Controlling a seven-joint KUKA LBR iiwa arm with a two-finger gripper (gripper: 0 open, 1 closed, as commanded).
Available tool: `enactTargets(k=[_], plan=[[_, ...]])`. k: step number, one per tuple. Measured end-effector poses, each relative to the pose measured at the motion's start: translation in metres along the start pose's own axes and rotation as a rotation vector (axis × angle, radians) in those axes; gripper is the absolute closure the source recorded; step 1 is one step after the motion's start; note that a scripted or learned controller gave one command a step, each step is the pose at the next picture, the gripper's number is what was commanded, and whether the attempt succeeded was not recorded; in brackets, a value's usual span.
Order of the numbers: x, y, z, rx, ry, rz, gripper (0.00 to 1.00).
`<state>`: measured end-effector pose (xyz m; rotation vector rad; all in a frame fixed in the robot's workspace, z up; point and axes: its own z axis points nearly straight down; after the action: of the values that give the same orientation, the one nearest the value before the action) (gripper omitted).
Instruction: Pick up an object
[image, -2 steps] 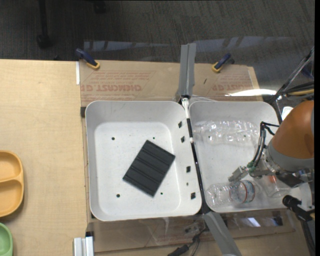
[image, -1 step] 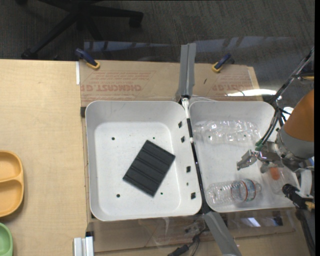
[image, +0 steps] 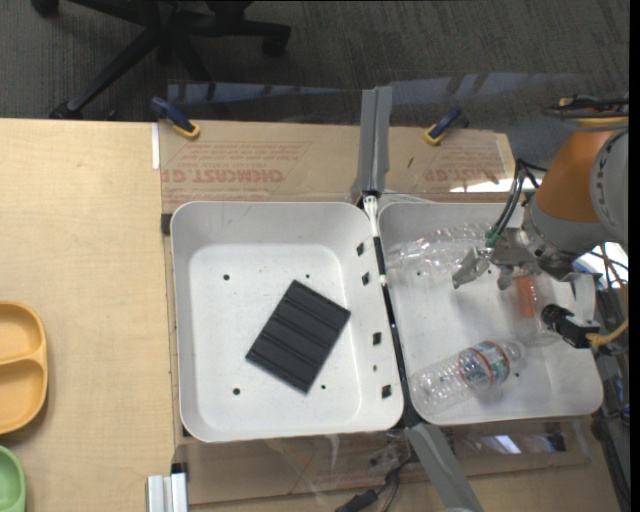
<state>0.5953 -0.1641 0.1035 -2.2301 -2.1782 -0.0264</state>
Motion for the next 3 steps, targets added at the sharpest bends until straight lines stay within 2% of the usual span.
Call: enactTargets(k=[1, 2, 3], plan=[[0.053, -0.032, 0.013, -0.001, -0.029, -0.003, 0.00], [0.060, -0.058, -0.110, -0.004, -0.031, -0.012, 0.00], [-0.045, -0.034, -0.061, -0.002, -0.031, -0.126, 0.00]])
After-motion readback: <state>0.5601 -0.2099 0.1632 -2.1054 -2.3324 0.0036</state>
